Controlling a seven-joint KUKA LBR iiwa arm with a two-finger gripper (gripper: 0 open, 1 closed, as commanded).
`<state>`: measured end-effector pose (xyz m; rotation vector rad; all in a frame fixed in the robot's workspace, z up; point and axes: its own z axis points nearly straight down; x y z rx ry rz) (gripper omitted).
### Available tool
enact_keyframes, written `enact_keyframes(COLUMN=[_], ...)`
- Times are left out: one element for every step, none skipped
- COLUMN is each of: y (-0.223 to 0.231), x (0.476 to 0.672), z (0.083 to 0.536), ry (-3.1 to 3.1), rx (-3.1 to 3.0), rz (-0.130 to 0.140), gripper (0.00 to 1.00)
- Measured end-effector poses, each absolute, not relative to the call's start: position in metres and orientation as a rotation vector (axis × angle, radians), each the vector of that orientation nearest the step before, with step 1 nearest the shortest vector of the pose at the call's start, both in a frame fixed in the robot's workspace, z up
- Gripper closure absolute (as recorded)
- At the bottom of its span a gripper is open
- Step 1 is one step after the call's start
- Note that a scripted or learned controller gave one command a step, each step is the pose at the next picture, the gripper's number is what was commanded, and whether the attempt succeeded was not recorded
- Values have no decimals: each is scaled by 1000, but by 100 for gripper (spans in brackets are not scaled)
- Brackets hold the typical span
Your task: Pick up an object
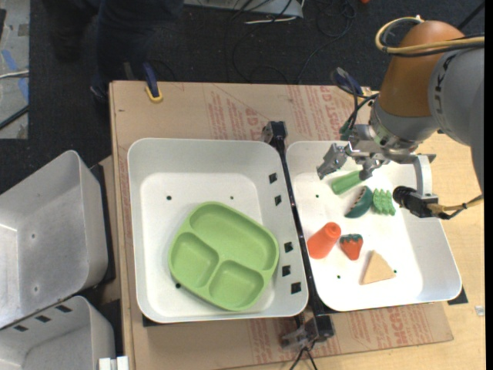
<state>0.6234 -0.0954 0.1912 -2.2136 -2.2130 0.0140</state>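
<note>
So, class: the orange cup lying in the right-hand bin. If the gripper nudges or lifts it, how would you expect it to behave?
The orange cup lies on its side, so a nudge would probably roll it, curving because it tapers. It looks like small moulded plastic, so likely light and stiff. The red strawberry close beside it might get bumped.

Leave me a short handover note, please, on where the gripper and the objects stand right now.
Gripper: above the far part of the right bin, fingers spread over the green cylinder; nothing between them.
Right bin holds: green cylinder, dark green wedge-shaped toy, green ridged toy, orange cup on its side, toy strawberry, tan wedge.
Left bin: green divided plate.
Done: arm positioned over the objects.
Left: close on an object, likely the green cylinder, and lift.
</note>
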Motion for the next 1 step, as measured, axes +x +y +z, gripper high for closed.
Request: enact_keyframes(y=[-95], x=[627], z=[200], ry=[-2223], rx=[-2219], rz=[0], gripper=[0])
